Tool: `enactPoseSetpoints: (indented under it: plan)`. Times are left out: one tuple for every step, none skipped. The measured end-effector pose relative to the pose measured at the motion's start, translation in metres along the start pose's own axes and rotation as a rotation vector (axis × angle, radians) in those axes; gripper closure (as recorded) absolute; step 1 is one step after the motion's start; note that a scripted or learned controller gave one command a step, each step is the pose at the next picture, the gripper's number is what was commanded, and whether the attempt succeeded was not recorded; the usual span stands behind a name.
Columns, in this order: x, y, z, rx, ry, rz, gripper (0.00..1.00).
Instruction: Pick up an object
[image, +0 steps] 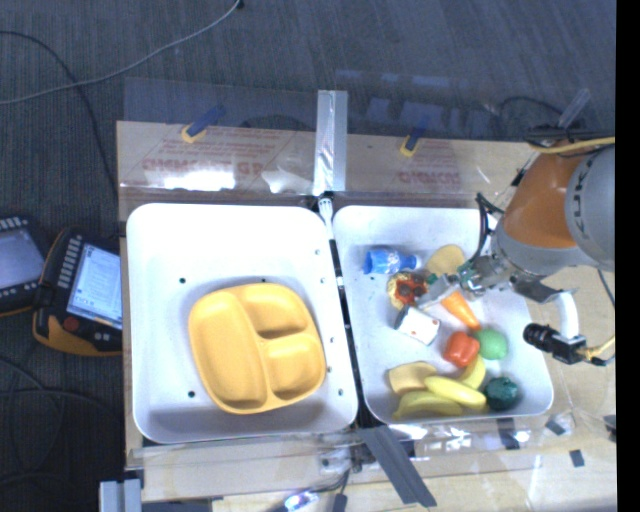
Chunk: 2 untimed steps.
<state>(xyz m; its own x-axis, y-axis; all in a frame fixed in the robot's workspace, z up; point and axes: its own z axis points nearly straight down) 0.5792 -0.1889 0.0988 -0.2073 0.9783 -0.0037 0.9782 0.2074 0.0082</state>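
The right bin (372, 340) holds several toy foods. A blue bottle-like piece (384, 261) and a pale yellow piece (447, 258) lie at the back. In the middle are a red-and-yellow piece (407, 290), a white box (419, 326) and an orange carrot (463, 309). Toward the front sit a red pepper (461, 348), a green ball (492, 345), yellow bananas (438, 391) and a dark green piece (502, 390). My gripper (470, 279) reaches in from the right, low over the bin, just behind the carrot's upper end. Whether it touches anything is unclear.
The left bin (160, 260) holds a yellow divided plate (258, 345). The arm's orange band (540, 205) and grey wrist hang over the right bin's far right corner. A handheld pendant (80, 295) lies off the bench at left.
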Motion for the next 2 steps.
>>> enactPoseSetpoints:
  plan:
    - [0.001, 0.001, -0.009, 0.001, 0.004, 0.0, 1.0]
    - [0.032, 0.051, -0.123, 0.01, 0.002, 0.04, 1.0]
